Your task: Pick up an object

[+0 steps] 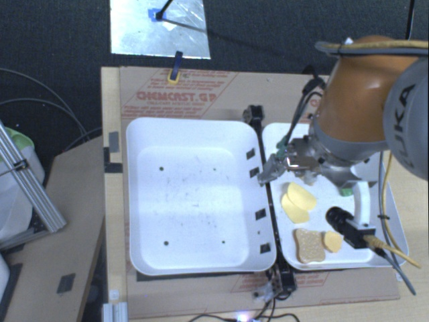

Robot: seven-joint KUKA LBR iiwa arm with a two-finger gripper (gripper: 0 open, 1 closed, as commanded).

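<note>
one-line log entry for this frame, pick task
gripper: over right bin, by its left wall | grasp: unclear | in right bin: yellow slices, bread slice, yellow chunk

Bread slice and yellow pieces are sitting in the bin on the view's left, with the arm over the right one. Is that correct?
Not quite. The camera view shows the bread slice and yellow pieces in the right bin, not the left one. The arm is over the right bin, as you say.
</note>
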